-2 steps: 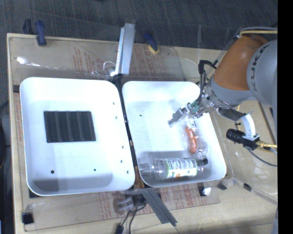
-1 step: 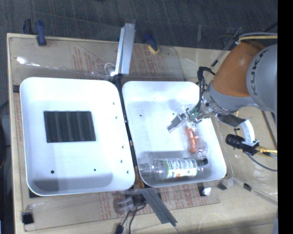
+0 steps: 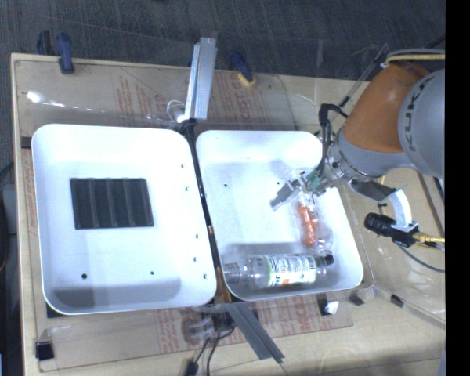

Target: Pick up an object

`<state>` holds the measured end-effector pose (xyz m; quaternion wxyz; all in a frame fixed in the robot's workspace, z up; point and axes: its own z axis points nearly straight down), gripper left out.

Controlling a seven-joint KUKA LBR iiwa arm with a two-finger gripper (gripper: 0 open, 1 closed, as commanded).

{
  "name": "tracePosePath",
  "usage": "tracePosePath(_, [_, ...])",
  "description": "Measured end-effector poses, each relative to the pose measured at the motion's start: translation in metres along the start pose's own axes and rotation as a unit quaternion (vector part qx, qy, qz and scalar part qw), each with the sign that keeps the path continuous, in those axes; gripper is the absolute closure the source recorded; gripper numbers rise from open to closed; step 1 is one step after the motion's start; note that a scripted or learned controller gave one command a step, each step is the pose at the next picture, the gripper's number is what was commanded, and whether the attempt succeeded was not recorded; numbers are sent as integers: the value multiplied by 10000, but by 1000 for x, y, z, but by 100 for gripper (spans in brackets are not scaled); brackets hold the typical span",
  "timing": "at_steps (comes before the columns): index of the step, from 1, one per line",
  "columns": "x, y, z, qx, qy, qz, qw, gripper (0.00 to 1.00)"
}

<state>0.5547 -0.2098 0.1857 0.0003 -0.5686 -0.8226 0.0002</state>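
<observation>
Where the gripper (image 3: 291, 190) hangs in the right bin (image 3: 243, 155), we see an orange, seemingly plastic-wrapped object (image 3: 309, 224) at its five o'clock; the jaws' state we cannot tell.

Two white bins were seen side by side. A dark ribbed mat (image 3: 111, 203) lay in the left bin (image 3: 55, 280). In the right bin (image 3: 235, 159), a clear bottle (image 3: 278, 270) lay along the near wall, an orange object (image 3: 308, 222) just above it. The gripper (image 3: 298, 188) was positioned over the right bin beside the orange object.

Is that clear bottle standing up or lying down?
Lying down: the bottle rests on its side along the right bin's near wall.
</observation>
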Motion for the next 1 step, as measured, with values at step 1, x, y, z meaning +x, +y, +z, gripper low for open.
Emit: tracePosePath(1, [2, -1, 16, 9, 8, -64, 10000, 0])
